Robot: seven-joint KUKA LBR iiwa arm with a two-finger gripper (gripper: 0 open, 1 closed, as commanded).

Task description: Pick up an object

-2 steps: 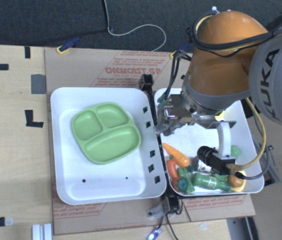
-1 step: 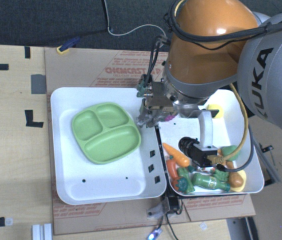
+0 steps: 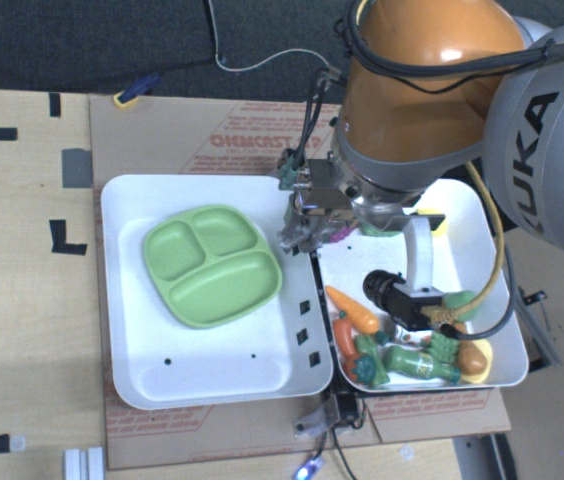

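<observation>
While the grey arm (image 3: 432, 78) with its wide orange band leans in from the right and covers much of the upper right of the scene, its hand (image 3: 307, 218) sits low over the divide between the two bins, at their far end. Whether the hand is open or closed cannot be told from this angle, and nothing can be seen held in it.

A wooden tabletop (image 3: 22, 298) carries a sheet of cardboard (image 3: 162, 138), and the two white bins lie side by side on that sheet. The left bin (image 3: 122, 348) holds one thing, a light green plate (image 3: 212, 266) with three compartments, lying flat and turned at a slant near the bin's middle.

The right bin (image 3: 467, 208) holds the small toys, which are gathered at its near end. An orange carrot (image 3: 354, 310) lies at a slant close to the divide, nearest the hand but apart from it. Nearer the front wall, a green bottle (image 3: 417, 364) lies on its side. A yellow-orange piece (image 3: 474, 360) rests just beside the bottle at the right corner, and a small teal piece (image 3: 365, 370) sits at the bottle's left end. A bit of pink (image 3: 340, 234) shows just right of the hand, too hidden to name.
</observation>
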